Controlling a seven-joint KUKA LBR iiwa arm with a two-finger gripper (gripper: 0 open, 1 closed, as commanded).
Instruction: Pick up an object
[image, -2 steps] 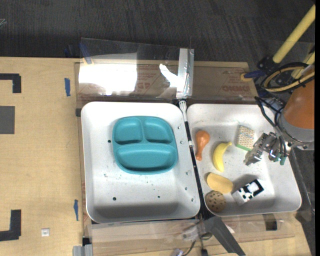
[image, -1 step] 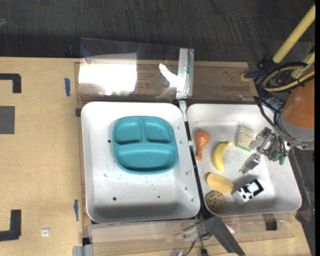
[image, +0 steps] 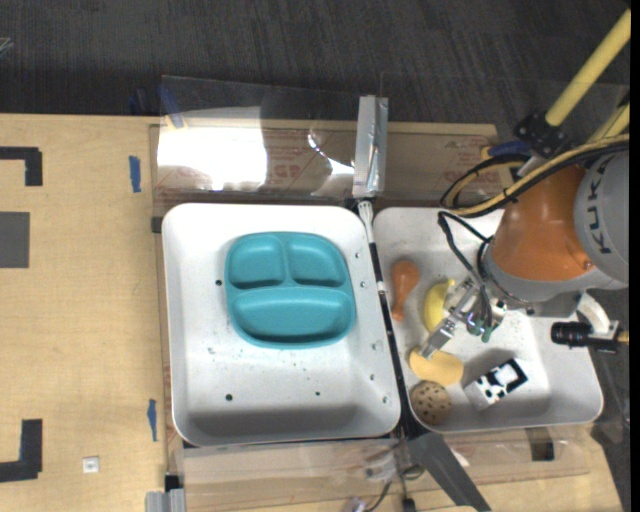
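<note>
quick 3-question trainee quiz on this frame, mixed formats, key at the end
1. True or false: the teal three-compartment plastic tray lies in the right white bin.
2. Which object lies nearest the divider between the bins? A) black-and-white cube B) orange carrot-shaped toy C) yellow round toy
3. Fill in: the robot's hand hovers over the ____ bin.

Key: 1 false, it lies in the left white bin; 2 B; 3 right.

You can read the letters "KU" on the grey arm (image: 605, 215), at its right side; nothing else is legible.
</note>
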